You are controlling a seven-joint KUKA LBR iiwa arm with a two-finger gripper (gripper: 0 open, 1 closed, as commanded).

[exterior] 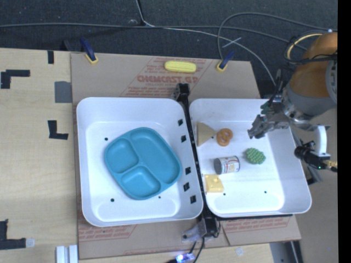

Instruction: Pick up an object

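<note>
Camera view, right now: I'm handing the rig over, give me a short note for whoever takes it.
Hand: over the upper right of the right bin, nothing seen between its fingers; whether they are open or shut is unclear.
Right bin holds: green ball just below the hand, brown round piece, tan wedge, small can lying on its side, yellow block.
Left bin: blue divided plate.
Yellow item lies on the cardboard behind the bins.
Done: nothing picked up yet.
Left: grasp and lift one object; the green ball looks nearest.
</note>
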